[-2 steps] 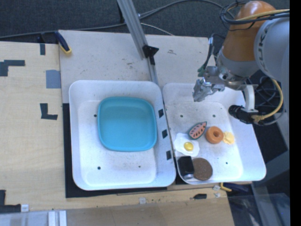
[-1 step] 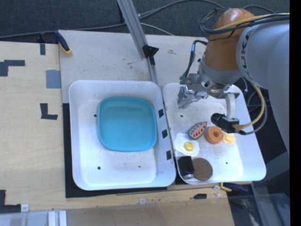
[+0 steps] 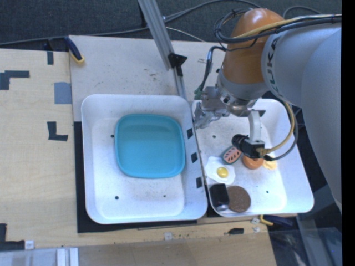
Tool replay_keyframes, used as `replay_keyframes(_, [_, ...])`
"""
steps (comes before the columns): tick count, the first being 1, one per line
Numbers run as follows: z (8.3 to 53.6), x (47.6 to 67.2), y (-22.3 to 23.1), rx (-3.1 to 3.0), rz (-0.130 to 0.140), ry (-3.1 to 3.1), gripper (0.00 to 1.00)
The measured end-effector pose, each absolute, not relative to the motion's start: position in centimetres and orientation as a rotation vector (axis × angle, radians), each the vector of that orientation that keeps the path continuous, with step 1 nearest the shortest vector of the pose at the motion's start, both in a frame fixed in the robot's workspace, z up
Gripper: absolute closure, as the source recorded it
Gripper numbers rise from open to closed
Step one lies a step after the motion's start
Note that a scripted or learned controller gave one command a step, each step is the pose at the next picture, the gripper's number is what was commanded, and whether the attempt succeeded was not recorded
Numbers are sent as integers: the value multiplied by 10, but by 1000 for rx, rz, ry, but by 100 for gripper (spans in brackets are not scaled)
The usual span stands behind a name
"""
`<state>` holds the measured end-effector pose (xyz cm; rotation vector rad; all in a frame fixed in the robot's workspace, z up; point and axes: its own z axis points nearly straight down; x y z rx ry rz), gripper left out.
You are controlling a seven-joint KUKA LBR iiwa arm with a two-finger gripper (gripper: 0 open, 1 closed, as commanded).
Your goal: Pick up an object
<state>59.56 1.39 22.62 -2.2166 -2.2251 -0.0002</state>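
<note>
End effector [image 3: 205, 115] hangs over the upper left corner of the right bin [image 3: 288, 204], close to the wall it shares with the left bin [image 3: 100, 204]; from this angle it cannot be told whether it is released or clenched. Nothing looks to be lifted. The likely picks all lie on the right bin's floor, below the end effector: a toy fried egg [image 3: 221, 172] at the middle, a red-and-pale piece [image 3: 231, 155] just above it, and an orange piece [image 3: 253, 163] to the right of that. A black block [image 3: 218, 193] and a brown disc [image 3: 239, 199] sit side by side near the front rim. The pick appears not yet made, so approach, closing and lift would all remain. The five pieces are clustered, with the egg nearly touching the block, so a clean descent looks tight. The bin's right half is bare. The shared rims and a slanted grey strut [image 3: 158, 26] crowd the end effector's left. The left bin holds a blue plate [image 3: 150, 146], with the pale bench [image 3: 122, 65] open beyond.
</note>
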Motion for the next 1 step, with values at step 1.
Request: replay_keyframes(1, [228, 591, 68, -2215, 0, -2226, 100])
